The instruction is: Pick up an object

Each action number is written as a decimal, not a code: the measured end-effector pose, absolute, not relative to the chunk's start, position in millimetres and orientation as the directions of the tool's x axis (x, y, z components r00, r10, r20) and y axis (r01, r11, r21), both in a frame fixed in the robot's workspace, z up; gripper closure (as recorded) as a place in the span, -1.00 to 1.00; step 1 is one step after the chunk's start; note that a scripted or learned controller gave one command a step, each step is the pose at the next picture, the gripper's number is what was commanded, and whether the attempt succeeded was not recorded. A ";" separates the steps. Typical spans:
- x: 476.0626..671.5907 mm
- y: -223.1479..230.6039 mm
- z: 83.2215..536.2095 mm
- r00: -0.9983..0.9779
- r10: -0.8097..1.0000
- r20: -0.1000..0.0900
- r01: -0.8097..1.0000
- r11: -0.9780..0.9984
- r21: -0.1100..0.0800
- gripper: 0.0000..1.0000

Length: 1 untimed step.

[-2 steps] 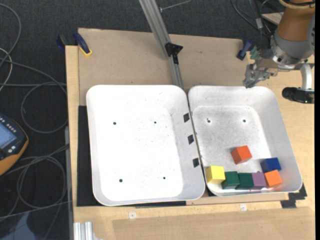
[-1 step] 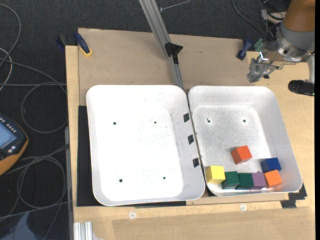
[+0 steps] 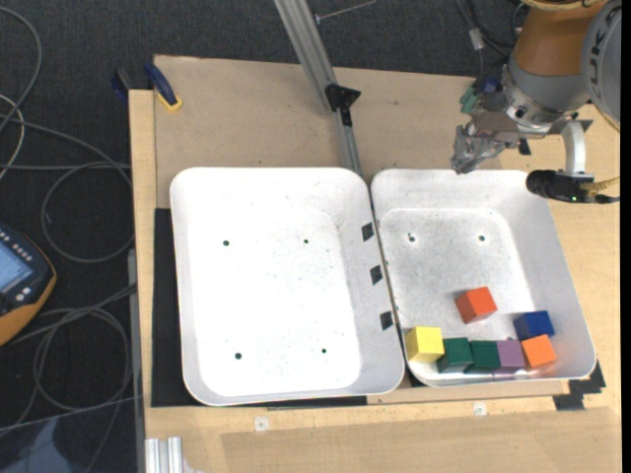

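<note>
Blocks are gathered at the near end of the right bin point(image 3: 552, 254): a red block point(image 3: 476, 304) lies apart, with yellow point(image 3: 426, 343), two green point(image 3: 470, 354), purple point(image 3: 510, 354), orange point(image 3: 538, 350) and blue point(image 3: 533, 324) blocks clustered along the near wall. The gripper point(image 3: 471, 155) is seen above the far rim of that bin, well apart from every block. Nothing is held between the fingers; their spread cannot be told.
</note>
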State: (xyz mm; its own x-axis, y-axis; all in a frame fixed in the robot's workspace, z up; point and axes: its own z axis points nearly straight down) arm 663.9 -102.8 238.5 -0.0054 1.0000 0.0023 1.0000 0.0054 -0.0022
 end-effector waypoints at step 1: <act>651.3 -49.4 229.0 -0.005 1.000 0.003 1.000 0.005 -0.003 1.00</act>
